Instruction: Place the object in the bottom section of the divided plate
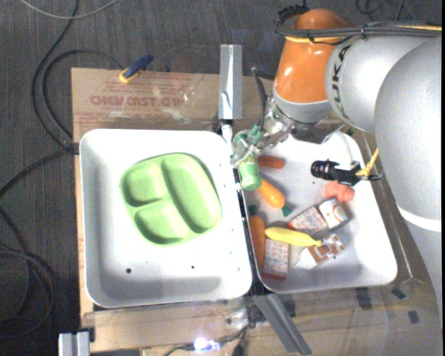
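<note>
A green divided plate (172, 196) lies in the left white bin (104, 273), with its single long section on the right and two smaller sections on the left. My gripper (248, 154) hangs over the rim between the two bins, just inside the right bin (371, 269). It is shut on a small light-green object (249, 176) that hangs from its fingertips. The object is to the right of the plate and apart from it.
The right bin holds an orange carrot (271, 193), a second carrot (257, 236), an orange piece (271, 162), a yellow banana (293, 236), a pink item (342, 192) and several small cartons (319, 216). A metal post (230, 84) stands behind the bins.
</note>
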`<state>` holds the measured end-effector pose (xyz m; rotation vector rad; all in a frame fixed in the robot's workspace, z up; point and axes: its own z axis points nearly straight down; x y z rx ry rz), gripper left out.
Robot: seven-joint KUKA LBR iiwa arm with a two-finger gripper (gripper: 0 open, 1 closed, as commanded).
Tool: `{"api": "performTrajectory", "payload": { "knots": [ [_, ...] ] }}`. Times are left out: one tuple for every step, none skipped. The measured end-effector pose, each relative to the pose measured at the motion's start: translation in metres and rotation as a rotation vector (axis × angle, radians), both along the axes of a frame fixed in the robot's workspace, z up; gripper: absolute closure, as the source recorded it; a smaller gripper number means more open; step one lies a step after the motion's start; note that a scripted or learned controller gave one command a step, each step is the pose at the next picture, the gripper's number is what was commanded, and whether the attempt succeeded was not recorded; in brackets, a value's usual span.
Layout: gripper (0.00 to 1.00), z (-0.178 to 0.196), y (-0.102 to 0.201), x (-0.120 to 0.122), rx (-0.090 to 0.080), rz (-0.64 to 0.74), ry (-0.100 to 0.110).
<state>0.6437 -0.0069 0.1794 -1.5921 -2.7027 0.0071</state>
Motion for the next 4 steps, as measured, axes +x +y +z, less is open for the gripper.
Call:
{"api": "performTrajectory", "payload": {
  "knots": [
    [1.00,0.000,0.038,0.006,0.001,-0.118,0.001],
    [1.00,0.022,0.081,0.011,-0.001,-0.137,0.001],
    [1.00,0.064,0.147,-0.028,-0.001,0.032,0.000],
    [0.00,0.064,0.147,-0.028,-0.001,0.031,-0.001]
  ]
}}
